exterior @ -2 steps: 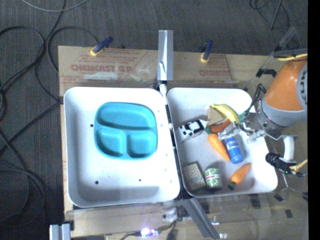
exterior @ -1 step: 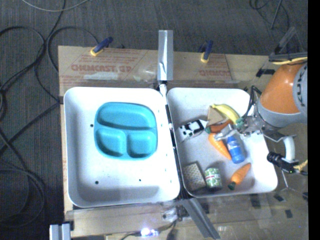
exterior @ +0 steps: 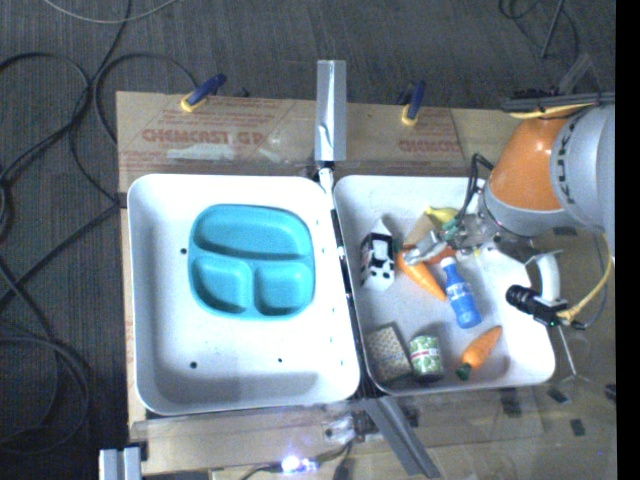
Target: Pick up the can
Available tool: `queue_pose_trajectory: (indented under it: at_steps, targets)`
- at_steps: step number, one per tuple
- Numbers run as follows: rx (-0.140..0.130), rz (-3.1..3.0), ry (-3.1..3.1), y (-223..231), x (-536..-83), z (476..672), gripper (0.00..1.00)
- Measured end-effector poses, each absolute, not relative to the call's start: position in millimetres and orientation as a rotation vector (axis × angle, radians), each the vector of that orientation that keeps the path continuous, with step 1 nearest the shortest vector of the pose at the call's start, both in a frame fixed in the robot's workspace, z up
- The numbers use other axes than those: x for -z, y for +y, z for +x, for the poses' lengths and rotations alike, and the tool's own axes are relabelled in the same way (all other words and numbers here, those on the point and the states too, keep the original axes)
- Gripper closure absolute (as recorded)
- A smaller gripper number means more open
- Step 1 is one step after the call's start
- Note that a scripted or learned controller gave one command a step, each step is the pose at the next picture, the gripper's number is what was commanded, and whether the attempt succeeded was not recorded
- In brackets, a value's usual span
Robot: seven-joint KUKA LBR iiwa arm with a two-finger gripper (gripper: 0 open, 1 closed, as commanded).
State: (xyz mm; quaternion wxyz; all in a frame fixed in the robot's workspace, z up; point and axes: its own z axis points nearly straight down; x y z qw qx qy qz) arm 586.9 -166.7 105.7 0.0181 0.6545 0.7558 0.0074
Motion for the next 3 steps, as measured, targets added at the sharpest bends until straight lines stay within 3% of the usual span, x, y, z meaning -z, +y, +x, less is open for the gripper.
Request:
queue_pose_trajectory:
  at_steps: [1, 2, 3]
  targets:
    - [0.008, 2.091, 2.352, -170, -162, 596.8, 0.00]
    - [0.001, 2.020, 2.399, -133, -111, 602.8, 0.00]
    - [-0.005, 2.204, 2.222, -116, -88, 571.3, 0.00]
